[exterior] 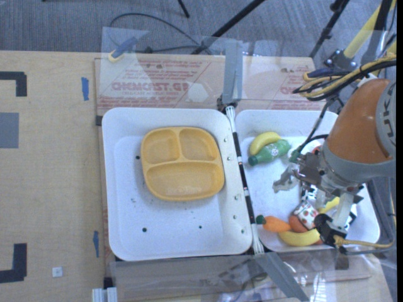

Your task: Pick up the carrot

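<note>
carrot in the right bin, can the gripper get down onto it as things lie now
Probably yes, though it's tight. The carrot lies uncovered near the right bin's front left corner, and the gripper hangs close by. A yellow banana and a reddish item crowd its right end, so a grab may catch them.

End effector (310, 201) hangs in the right bin (277, 121) above the carrot (275, 224).
</note>
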`<state>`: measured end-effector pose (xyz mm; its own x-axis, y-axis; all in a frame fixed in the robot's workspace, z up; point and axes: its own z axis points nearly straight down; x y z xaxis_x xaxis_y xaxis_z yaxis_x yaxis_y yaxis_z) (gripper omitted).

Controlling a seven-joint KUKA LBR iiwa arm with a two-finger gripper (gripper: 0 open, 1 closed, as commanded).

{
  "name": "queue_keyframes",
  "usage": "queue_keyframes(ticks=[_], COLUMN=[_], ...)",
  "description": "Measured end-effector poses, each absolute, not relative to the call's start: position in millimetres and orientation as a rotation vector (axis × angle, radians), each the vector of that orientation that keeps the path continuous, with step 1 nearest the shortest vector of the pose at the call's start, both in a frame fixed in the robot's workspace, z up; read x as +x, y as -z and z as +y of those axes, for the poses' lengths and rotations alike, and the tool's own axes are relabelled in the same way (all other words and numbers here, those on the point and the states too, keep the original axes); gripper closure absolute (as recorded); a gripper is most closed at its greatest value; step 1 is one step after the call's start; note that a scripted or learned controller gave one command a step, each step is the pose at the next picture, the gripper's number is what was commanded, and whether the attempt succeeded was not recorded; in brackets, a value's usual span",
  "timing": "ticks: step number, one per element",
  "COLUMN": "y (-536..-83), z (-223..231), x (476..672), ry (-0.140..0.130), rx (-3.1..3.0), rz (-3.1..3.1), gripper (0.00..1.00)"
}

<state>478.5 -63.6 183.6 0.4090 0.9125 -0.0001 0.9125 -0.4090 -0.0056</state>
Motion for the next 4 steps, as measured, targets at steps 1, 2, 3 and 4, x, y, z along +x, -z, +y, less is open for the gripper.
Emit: queue_keyframes(ticks=[1, 2, 3, 4], y=[-183.6, -183.6, -192.7, -192.7], z=[-63.6, -63.6, -63.7, -63.7], x=[478.5, 478.5, 478.8, 478.8], ry=[-0.005, -0.005, -0.005, -0.006], rx=[-2.633, -2.633, -2.634, -2.634], rz=[-1.705, -1.705, -1.704, -1.704], gripper=[0.0, 0.0, 1.0, 0.0])
